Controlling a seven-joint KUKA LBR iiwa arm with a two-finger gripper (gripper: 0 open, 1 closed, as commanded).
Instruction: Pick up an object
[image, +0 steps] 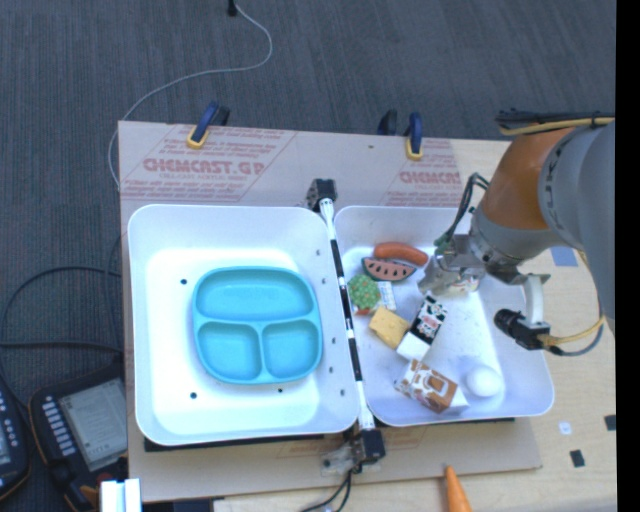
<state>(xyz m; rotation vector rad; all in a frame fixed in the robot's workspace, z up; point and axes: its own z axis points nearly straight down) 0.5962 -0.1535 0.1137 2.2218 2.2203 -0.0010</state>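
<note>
Black-and-white carton (430, 321) tilted, right bin (520, 395) | tool (447, 281) just above, grip unclear

Bench (200, 165) — two white bins (160, 240) side by side, clamped.

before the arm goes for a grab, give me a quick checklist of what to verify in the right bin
1. Gripper over the right bin: ok, it sits above the bin's upper middle.
2. A target close by: ok, the black and white carton lies just below the gripper, the hot dog just to its left in the image.
3. Nothing held already: cannot tell, the wrist hides the fingertips.
4. Target free of neighbours: not ok, the carton seems to touch the white block beside the cheese wedge.
5. Easier isolated options: ok, the white egg has open floor above it.
6. Left bin's blue divided plate out of the way: ok.
</note>
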